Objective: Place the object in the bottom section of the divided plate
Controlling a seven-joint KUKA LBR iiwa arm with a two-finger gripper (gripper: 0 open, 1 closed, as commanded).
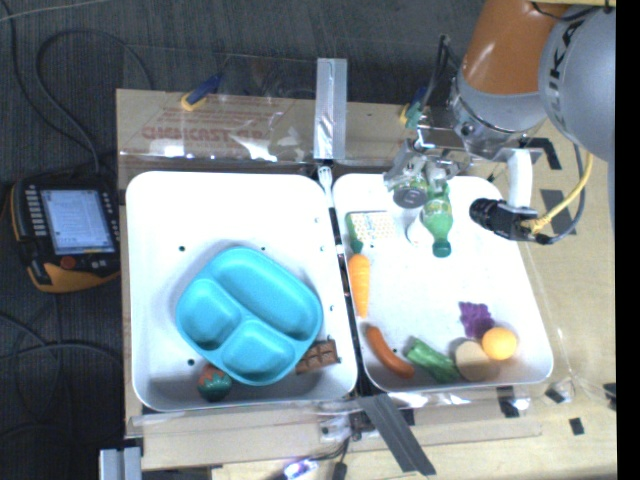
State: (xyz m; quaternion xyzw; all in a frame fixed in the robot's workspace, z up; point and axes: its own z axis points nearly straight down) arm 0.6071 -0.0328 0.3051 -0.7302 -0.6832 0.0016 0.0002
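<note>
A blue divided plate [250,313] lies tilted in the left bin [160,218], its bottom section [258,350] facing the bin's front edge. My gripper [425,180] hangs over the back of the right bin [525,298], shut on a green bottle [437,218]. The bottle points cap-down below the fingers, lifted off the bin floor, with its shadow just to its left.
The right bin holds a carrot [359,280], a green-and-white packet [367,228], a sausage [388,351], a green vegetable [430,358], purple grapes [476,318], an orange [499,343] and a beige piece [470,361]. A strawberry-like toy [212,381] and a brown block [318,354] flank the plate.
</note>
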